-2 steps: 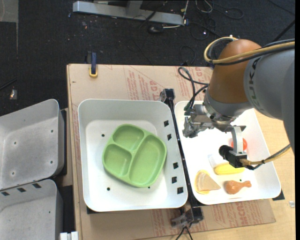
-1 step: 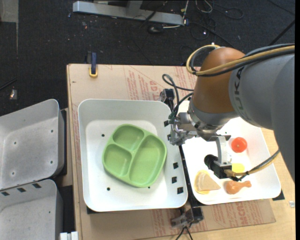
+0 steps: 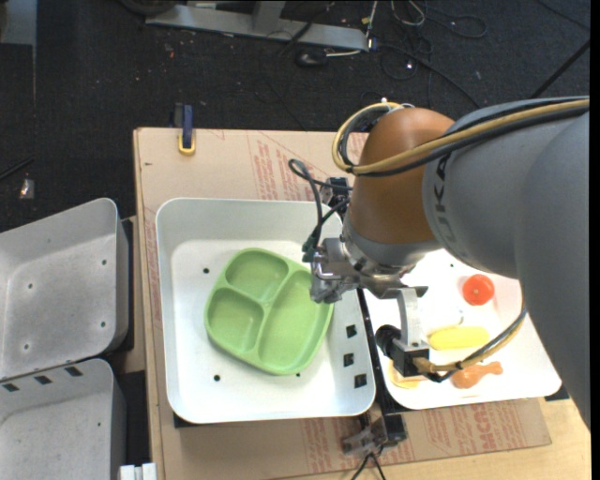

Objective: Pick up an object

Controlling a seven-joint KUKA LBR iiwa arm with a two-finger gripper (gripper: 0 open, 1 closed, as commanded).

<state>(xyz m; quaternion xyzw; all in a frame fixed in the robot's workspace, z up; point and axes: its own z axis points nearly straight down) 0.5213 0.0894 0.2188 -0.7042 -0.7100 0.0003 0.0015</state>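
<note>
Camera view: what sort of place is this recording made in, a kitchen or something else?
Probably a robotics lab, not a kitchen: white bins sit on a plywood bench, cables trail over a dark floor, and the green divided plate looks like a toy prop.

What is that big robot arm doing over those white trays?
The robot arm reaches in from the right, trying to pick something up. Its gripper hangs over the right edge of a green divided plate in the left white bin. Nothing can be seen lifted yet. The right white bin holds toy food: a red round piece, a yellow piece and an orange piece.
</note>
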